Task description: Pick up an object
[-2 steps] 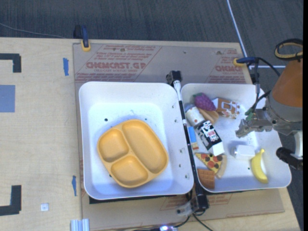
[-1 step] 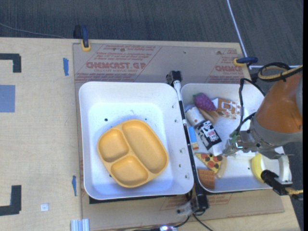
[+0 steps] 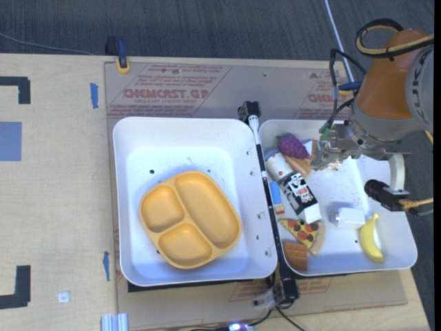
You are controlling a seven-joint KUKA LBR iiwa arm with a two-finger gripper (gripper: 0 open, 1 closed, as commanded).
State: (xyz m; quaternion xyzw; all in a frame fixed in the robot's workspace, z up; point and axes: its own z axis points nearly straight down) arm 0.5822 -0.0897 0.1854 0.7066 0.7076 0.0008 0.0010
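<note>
My gripper (image 3: 331,152) hangs over the back of the right bin (image 3: 400,257), just right of a purple grape bunch (image 3: 293,145) and an orange cone-shaped piece (image 3: 298,164). Nothing shows in its grasp. Further objects lie in the right bin: a white bottle (image 3: 277,164), a black-and-white carton (image 3: 300,192), a white block (image 3: 349,216), a yellow banana (image 3: 371,238), a pizza slice (image 3: 304,232) and a brown waffle-like piece (image 3: 295,255).
The left bin (image 3: 131,150) holds a yellow three-compartment plate (image 3: 189,219). A blue item (image 3: 275,194) lies against the right bin's left wall. The arm (image 3: 389,88) comes in from the right over the right bin's back corner.
</note>
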